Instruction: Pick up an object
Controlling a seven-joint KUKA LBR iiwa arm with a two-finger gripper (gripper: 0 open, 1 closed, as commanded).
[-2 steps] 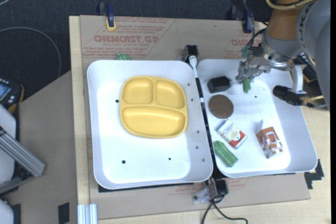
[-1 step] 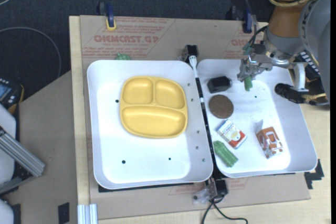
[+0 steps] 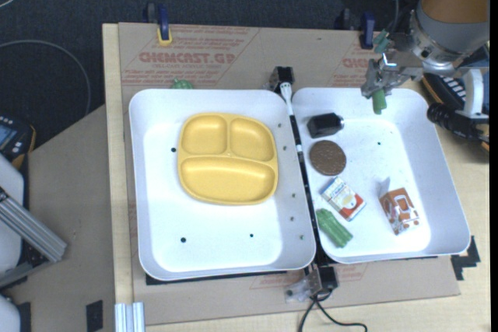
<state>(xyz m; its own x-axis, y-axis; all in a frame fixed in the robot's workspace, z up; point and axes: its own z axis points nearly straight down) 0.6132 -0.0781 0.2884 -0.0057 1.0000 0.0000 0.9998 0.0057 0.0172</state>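
Gripper (image 3: 380, 89) hanging over the right bin's (image 3: 436, 167) twelve o'clock rim, pinching a small green peg-like piece (image 3: 380, 100), upright, bright green, stubby, between its fingers. Below in that bin: black block (image 3: 324, 124) at ten o'clock, brown disc (image 3: 328, 157) just beneath, red-white packet (image 3: 343, 199), orange-white carton (image 3: 399, 210), green bar (image 3: 334, 228) at seven. Yellow divided tray (image 3: 228, 159) mid left bin (image 3: 156, 190).

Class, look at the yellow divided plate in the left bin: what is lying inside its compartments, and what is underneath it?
The yellow divided plate shows three compartments with nothing in them. It rests on the left bin floor; the part of the floor beneath it is covered, so unseen.
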